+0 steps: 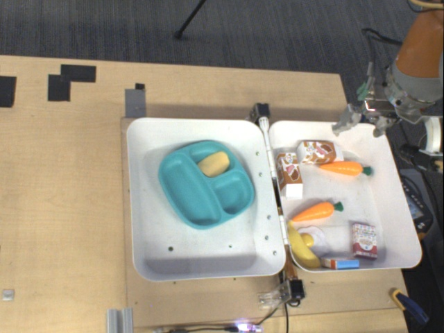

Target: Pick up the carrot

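Observation:
Two orange carrots with green tops lie in the right bin (406, 217). One carrot (338, 168) is in the far half and the other carrot (314, 212) is near the middle, slanted. My gripper (361, 125) hangs above the bin's far right corner, up and to the right of the far carrot. It is open with nothing between its fingers.
The right bin also holds two brown packets (316, 151) (289, 168), a banana (302, 248), a small red box (363, 241) and a tube (341, 263). In the left bin (146, 186) a teal divided plate (198, 193) carries a yellow food piece (214, 163).

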Action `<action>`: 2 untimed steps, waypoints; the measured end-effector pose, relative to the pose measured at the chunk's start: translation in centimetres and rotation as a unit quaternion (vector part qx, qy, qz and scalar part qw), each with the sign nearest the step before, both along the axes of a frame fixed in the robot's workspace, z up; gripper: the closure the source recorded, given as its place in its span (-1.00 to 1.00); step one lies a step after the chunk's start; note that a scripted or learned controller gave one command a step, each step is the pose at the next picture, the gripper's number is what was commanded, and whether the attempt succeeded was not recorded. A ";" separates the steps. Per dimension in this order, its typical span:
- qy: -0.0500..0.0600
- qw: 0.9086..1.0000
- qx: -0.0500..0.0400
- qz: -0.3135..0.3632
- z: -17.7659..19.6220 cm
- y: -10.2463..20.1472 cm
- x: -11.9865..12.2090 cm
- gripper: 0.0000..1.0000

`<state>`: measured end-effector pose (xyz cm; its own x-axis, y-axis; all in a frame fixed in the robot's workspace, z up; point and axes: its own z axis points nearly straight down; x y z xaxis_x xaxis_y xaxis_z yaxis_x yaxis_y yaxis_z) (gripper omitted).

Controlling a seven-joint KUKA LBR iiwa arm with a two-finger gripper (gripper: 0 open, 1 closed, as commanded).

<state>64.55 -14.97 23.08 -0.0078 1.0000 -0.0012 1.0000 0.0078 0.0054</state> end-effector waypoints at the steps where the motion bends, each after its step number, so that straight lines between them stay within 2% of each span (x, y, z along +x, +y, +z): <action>1: 0.007 0.999 0.002 -0.032 -13.4 -0.6 -4.3 -1.00; 2: 0.001 0.994 0.001 -0.111 -14.4 -3.1 -1.8 -1.00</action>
